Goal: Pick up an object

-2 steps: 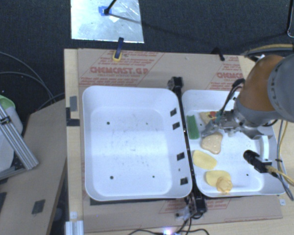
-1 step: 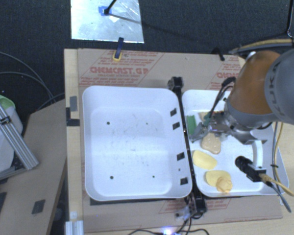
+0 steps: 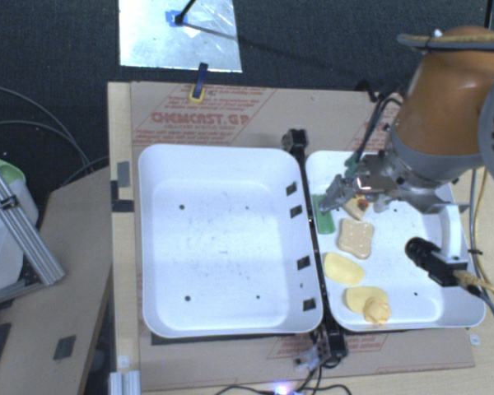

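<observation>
From the overhead camera, the gripper (image 3: pixel 337 196) hangs low over the far left part of the right bin (image 3: pixel 445 307); whether it is spread or pressed together cannot be told. A green piece (image 3: pixel 323 219) lies just beside it, against the bin's left wall. A tan bread slice (image 3: pixel 356 239) lies just nearer than the gripper. Nearer still are a flat yellow piece (image 3: pixel 343 267) and a lumpy yellow piece (image 3: pixel 369 303). The left bin (image 3: pixel 222 245) stands alongside.

The left bin (image 3: pixel 222 245) lay open across its floor. A green piece (image 3: pixel 323 220), tan slice (image 3: pixel 356 239), yellow slab (image 3: pixel 343 267) and yellow lump (image 3: pixel 369 303) lined the left side of the right bin (image 3: pixel 416 299) (its right floor was freer).
</observation>
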Robot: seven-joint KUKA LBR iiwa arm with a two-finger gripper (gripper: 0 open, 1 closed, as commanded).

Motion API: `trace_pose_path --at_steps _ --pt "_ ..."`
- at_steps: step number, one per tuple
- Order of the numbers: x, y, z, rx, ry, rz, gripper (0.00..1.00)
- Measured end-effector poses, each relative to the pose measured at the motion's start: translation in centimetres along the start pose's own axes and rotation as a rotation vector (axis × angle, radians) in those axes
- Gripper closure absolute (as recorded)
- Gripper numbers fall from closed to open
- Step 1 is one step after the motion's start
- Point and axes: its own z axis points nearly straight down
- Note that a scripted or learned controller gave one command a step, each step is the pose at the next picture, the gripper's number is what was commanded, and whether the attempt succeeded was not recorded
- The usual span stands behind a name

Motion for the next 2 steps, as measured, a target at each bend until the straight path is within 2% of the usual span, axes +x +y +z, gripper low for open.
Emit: trace_pose_path --at_steps 1,2 --pt "7.75 -1.65 -9.31 0.003 0.001 0.000 0.00" --pt "7.30 -1.56 -9.86 0.009 -0.003 0.002 1.00"
